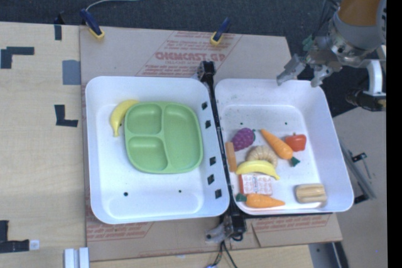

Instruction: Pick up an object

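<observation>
Broadly, the worktop point(38, 135) carries two white bins side by side: the left bin point(103, 198) with a green divided tray point(164, 137) and a yellow banana point(119, 115) touching the tray's left edge, and the right bin point(333, 135) with the crowd of toy food. The claw point(304, 74) hangs above the right bin's far rim, fingers spread and holding nothing. The likeliest pickings lie in that bin's near half: a second banana point(256, 167) resting against a bread roll point(260, 153), with a carrot point(276, 143), grapes point(244, 137) and a tomato point(296, 142) packed close. I judge the crowding the main risk: a descent there could nudge neighbours or close on two at once. The tan block point(310, 192) sits near the wall, which may foul a finger.
</observation>
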### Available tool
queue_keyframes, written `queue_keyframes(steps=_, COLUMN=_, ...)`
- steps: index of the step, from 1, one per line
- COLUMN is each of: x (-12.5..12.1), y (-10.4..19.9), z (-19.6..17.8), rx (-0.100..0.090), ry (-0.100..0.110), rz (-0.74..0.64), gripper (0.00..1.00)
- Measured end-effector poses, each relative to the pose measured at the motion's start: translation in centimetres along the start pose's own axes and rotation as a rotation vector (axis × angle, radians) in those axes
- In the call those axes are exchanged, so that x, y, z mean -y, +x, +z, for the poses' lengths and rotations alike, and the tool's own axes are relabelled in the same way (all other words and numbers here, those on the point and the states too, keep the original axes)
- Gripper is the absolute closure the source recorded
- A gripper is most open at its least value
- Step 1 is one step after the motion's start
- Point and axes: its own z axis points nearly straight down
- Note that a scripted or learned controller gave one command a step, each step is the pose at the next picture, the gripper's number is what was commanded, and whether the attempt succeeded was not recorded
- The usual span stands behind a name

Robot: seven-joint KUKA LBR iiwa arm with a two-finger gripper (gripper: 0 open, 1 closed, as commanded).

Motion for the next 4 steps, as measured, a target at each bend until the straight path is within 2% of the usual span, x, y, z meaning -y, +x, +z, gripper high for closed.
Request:
queue_keyframes(steps=1, x=-0.2, y=4.2, z=17.8, rx=-0.001, ry=-0.004, rz=-0.001, gripper=0.00)
queue_keyframes(steps=2, x=-2.6, y=1.9, z=6.9, rx=0.001, ry=-0.003, rz=0.000, gripper=0.00)
queue_keyframes(steps=3, x=4.2, y=4.8, z=17.8, rx=-0.001, ry=-0.002, rz=0.001, gripper=0.00)
queue_keyframes(steps=4, x=0.3, y=3.5, z=13.8, rx=0.000, ry=-0.002, rz=0.000, gripper=0.00)
